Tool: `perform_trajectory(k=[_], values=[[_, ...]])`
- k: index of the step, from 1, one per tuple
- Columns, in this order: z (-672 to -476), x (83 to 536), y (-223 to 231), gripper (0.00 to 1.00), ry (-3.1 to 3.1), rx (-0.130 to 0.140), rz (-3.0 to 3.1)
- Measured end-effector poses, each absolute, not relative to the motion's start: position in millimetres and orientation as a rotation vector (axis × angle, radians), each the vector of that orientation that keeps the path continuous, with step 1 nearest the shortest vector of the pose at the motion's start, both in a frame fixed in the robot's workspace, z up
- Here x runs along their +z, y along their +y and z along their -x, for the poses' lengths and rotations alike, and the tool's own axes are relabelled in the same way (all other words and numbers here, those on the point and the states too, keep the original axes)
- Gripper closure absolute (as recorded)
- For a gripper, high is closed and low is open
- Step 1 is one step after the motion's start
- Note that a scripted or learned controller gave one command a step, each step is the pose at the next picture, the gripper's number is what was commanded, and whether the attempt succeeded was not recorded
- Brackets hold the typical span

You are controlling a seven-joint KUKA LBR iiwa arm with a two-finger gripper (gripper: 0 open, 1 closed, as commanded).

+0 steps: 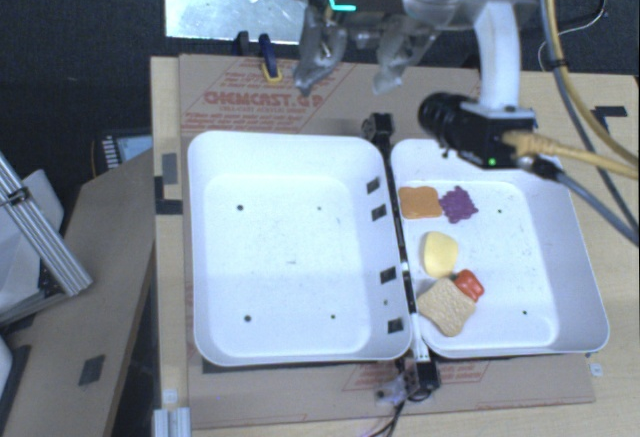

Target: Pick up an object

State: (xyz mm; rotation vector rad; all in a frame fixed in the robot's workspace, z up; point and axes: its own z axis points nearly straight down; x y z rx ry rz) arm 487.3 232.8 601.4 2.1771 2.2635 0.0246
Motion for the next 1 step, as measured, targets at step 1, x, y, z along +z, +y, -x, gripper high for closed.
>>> perform_trajectory(k=[1], values=[[-487.3,601.4,232.8,0.00,2.264,0.025,-2.177]])
